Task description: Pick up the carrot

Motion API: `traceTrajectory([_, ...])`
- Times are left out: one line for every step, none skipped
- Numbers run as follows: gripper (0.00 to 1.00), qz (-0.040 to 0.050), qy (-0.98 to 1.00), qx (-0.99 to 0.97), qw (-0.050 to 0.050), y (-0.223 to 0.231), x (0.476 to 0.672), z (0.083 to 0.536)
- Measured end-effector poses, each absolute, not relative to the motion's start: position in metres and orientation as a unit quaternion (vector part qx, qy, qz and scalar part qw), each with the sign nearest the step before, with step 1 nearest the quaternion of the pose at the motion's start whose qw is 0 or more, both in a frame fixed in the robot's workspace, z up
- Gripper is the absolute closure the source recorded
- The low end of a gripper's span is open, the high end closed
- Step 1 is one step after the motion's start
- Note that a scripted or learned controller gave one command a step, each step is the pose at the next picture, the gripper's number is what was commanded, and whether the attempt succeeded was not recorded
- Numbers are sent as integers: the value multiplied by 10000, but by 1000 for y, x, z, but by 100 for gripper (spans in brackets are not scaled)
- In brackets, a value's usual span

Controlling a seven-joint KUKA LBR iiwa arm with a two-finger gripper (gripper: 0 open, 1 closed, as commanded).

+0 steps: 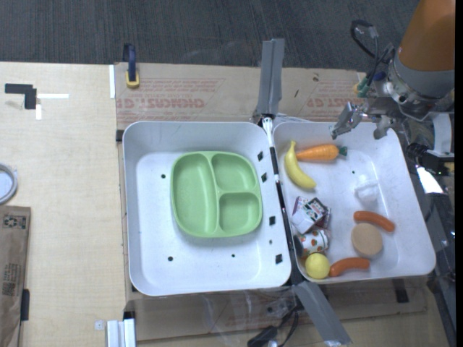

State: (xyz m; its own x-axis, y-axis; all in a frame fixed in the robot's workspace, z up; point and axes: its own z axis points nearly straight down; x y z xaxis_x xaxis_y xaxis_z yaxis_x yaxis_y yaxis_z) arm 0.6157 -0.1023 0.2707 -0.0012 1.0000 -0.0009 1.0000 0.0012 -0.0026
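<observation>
Orange carrot (317,152) in right bin's (409,194) far end, touching banana (296,166) — hand (364,120) just beyond, fingers spread, holding nothing.

two shallow white bins sat side by side on the bench. the left bin (145,266) held a green divided plate (216,193), lying flat near its middle. in the right bin (412,266), a yellow banana (295,168) lay near the far left corner. nearer, a small printed packet (311,212) lay tilted beside the left wall, with a lemon (317,266) below it. a sausage (349,266) lay just beside the lemon, a second sausage (374,221) farther right, and a round tan bun (367,241) between them. a blue-handled clamp (130,65) stood on the cardboard behind the left bin.
</observation>
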Motion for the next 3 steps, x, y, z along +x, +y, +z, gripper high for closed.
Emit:
traceTrajectory([0, 5, -7982, -6024, 2, -126, 653, 154])
traceTrajectory([0, -1, -8791, -4767, -8, -131, 659, 93])
traceTrajectory([100, -7, -8780, -4786, -22, -132, 660, 103])
